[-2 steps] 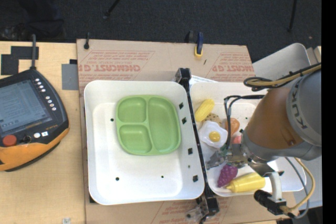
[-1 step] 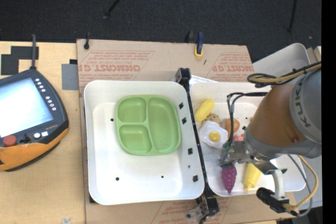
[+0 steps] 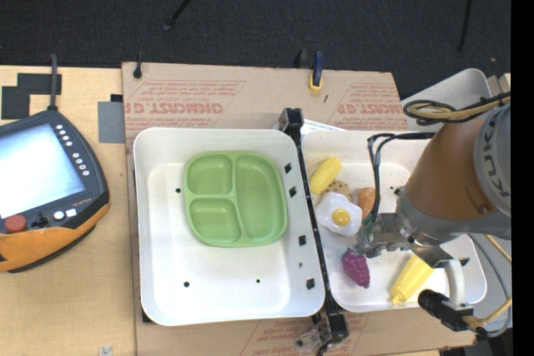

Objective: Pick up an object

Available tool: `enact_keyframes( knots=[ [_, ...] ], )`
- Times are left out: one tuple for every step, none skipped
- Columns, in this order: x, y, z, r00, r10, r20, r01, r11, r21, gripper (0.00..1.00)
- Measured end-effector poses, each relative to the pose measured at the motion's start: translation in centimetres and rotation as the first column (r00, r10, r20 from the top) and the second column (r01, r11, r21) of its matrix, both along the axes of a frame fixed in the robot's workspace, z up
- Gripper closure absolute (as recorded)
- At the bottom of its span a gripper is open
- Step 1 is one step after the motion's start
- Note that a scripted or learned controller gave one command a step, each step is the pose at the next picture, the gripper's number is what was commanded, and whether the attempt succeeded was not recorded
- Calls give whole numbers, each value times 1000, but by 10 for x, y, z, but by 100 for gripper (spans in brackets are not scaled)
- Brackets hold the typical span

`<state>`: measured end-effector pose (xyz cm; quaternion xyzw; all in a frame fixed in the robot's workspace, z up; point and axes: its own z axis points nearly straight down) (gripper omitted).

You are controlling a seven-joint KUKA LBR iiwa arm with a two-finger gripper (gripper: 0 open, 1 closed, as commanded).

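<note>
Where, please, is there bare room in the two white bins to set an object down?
The left white bin has bare floor in front of the green divided plate and along its left wall. The right white bin is crowded: yellow corn, fried egg, purple grapes, yellow bottle and the gripper.

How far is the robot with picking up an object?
Done: the gripper is down in the right bin, among the fried egg and purple grapes. In hand: nothing visibly between its fingers. Left: grasping and lifting one item; corn and the yellow bottle also lie there.
</note>
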<state>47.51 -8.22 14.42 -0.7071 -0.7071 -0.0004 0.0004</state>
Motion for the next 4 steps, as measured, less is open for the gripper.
enact_keyframes(
  knots=[
    [4, -1, 63, 1000, 1, 3, -1, 1000, -1, 100],
    [4, -2, 84, 1000, 0, 0, 0, 1000, -1, 100],
    [11, 47, 92, 1000, 4, -3, -4, 1000, 1, 100],
    [28, 97, 73, 1000, 4, -5, -4, 1000, 1, 100]
  ],
)
